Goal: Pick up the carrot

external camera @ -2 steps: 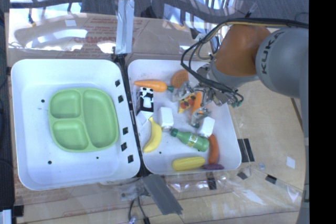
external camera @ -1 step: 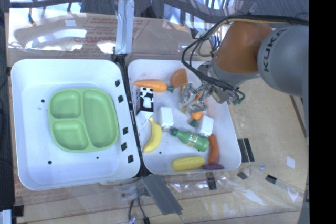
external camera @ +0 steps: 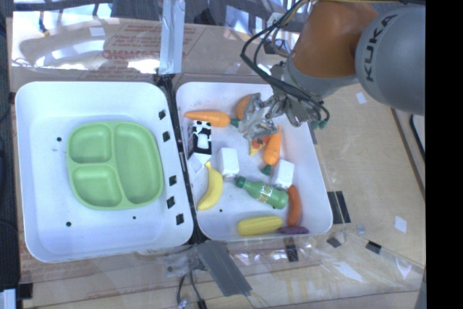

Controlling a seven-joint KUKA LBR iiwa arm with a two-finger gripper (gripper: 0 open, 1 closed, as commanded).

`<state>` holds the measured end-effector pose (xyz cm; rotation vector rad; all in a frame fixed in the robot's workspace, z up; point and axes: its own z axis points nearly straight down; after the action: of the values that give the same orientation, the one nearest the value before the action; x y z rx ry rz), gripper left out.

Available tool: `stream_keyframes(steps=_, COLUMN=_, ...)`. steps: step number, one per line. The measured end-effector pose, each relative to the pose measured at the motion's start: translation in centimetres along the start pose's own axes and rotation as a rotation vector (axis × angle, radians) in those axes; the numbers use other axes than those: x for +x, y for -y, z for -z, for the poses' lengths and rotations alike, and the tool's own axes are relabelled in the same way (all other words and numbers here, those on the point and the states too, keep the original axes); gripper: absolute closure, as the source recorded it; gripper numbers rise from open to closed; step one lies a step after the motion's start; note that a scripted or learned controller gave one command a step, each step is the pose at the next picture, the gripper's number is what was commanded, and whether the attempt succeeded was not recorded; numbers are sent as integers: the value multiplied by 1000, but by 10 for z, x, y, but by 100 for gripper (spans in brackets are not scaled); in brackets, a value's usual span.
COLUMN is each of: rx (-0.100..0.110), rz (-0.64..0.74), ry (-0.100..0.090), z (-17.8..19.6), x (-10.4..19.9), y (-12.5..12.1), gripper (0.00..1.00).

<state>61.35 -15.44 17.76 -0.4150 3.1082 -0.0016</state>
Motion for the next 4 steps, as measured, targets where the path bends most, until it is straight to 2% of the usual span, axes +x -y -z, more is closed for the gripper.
stream_keyframes(steps=1, rx=-1, rz=0, ry=-3, z=-2, x=1, y=0, gripper=0)
stream_keyframes(steps=2, rx=-5, rz=205, ry=-5, z=-86, x=22, y=51, gripper=0)
stream_keyframes(steps=3, rx=-4, rz=208, ry=-3, z=-75, x=20, y=50, gripper=100)
stream_keyframes(steps=4, rx=1, rz=-210, ry=1, z=28, x=-39, y=-6, gripper=100)
